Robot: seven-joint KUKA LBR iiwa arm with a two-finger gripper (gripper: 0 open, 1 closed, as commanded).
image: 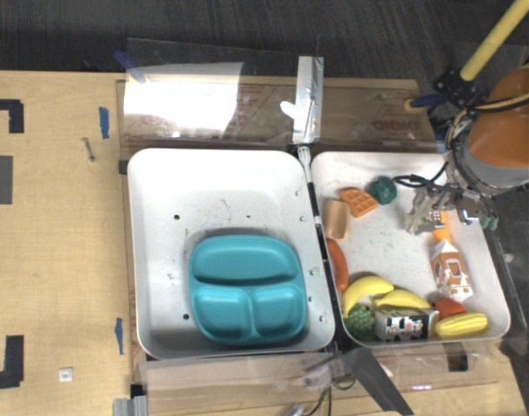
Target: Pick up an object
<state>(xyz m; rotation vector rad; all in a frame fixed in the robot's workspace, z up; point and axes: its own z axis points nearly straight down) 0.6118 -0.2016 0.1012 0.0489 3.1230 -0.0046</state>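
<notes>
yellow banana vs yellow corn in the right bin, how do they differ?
Shape: the banana is curved, while the corn is a straight, stubby oval.
Place: the banana lies left of the bin's middle, above the green fruit; the corn sits in the near right corner, beside the can.
Pose: the banana arcs up to the right; the corn lies almost level.
Shared: both are yellow, lying flat in the right bin, apart from the claw.

Overhead slanted view onto both bins [143, 232]
</notes>
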